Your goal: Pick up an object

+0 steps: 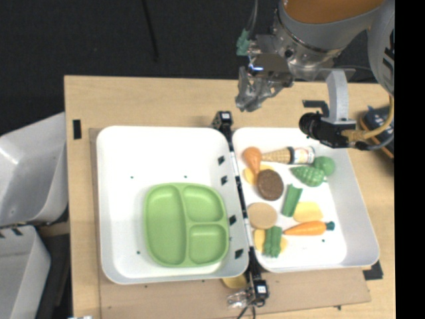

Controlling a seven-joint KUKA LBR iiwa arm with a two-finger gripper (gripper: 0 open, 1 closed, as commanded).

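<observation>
Holding a green tray, the left bin; toy foods fill the right bin; tool state unclear.

Pale wooden bench, seen from above; bore two shallow white bins, left and right, side by side, touching.

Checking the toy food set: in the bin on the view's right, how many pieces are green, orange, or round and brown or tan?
Green plastic toy food pieces: 4
Orange plastic toy food pieces: 2
Brown or tan round plastic discs: 2
Total: 8
</observation>
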